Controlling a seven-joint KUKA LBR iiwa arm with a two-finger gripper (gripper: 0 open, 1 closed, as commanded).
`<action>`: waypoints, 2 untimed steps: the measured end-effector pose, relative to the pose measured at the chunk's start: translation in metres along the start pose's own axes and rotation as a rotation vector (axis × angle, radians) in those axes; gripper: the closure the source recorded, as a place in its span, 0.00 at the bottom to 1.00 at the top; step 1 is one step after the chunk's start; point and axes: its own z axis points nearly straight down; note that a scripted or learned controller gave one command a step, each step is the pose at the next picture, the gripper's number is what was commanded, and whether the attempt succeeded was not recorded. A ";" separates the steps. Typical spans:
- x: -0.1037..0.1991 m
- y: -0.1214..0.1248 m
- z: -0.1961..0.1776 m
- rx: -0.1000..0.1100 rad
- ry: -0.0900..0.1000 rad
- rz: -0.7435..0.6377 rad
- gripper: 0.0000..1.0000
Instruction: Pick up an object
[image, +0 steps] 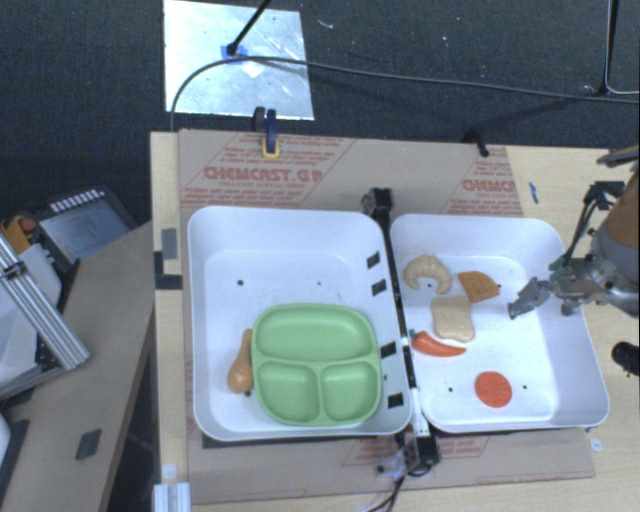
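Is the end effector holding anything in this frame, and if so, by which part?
Nothing is held. The end effector hangs over the right bin, apart from the toast slice and the orange wedge.

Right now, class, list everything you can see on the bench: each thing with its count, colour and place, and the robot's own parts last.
Bins: two, white, side by side on the bench.
Divided plate: one, green, front of the left bin.
Pear-shaped toy: one, tan, left of the plate, left bin.
Croissant: one, pale tan, back left of the right bin.
Orange wedge: one, orange, right of the croissant.
Bread slice: one, beige, middle of the right bin.
Chilli: one, red-orange, just in front of the bread.
Round slice: one, red, front of the right bin.
Clamp: one, yellow and dark, back edge of the board.
Gripper: one, grey, above the right bin's right side.
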 end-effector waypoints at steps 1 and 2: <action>0.000 0.003 -0.007 -0.013 -0.003 -0.004 0.00; 0.001 0.004 0.034 -0.011 -0.003 -0.002 0.00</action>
